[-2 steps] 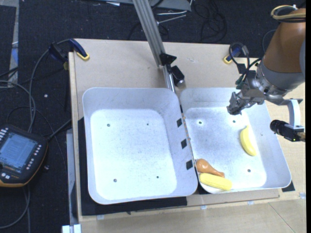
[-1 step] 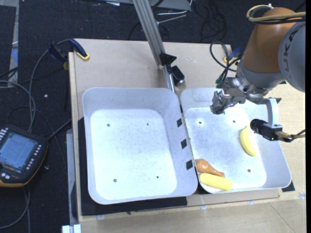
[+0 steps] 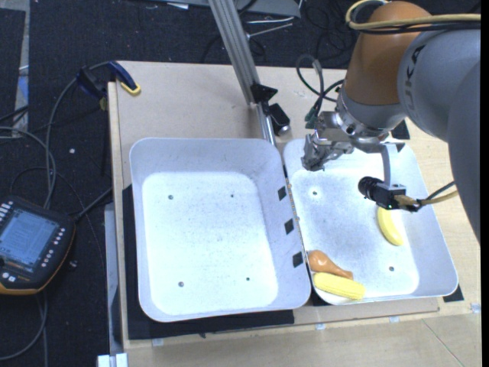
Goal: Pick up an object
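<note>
Hovering over the right bin [image 3: 428, 239], hand [image 3: 313, 159] with finger state unclear, banana [image 3: 390, 226] apart

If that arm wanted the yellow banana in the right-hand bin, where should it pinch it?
Probably across the middle of the banana, coming straight down from above. It lies flat on the floor of the right bin, apart from the other items, and its narrow curved body should fit between the fingers. The gripper sits at the bin's far left.

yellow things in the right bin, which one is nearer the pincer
The banana by the right wall is nearer the pincer. The corn cob lies at the bin's front edge, beside an orange piece.
</note>
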### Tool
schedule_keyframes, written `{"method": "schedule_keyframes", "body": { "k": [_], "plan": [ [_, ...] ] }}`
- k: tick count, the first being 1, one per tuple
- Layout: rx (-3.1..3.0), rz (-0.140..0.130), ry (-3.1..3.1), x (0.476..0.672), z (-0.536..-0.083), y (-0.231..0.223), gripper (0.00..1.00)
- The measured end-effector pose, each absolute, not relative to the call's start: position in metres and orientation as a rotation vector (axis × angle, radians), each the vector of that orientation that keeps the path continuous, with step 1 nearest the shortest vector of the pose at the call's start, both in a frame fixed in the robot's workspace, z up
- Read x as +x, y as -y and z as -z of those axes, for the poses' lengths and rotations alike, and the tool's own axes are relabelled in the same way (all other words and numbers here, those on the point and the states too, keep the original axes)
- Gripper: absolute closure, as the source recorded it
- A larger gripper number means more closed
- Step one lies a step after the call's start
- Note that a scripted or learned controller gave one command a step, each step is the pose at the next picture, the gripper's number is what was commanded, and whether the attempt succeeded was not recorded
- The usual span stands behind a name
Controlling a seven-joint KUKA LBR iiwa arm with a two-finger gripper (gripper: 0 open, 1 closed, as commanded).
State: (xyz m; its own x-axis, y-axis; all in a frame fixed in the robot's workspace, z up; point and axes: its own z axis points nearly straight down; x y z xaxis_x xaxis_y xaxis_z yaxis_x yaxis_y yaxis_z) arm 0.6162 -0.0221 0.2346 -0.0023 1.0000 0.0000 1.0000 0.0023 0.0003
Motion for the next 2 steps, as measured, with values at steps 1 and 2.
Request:
{"method": "schedule_keyframes", "body": {
  "k": [1, 2],
  "plan": [
    [2.220, -0.001, -2.222, 0.633, -0.245, -0.025, 1.00],
    [2.219, -0.001, -2.224, 0.652, -0.250, -0.072, 1.00]
  ]
}}
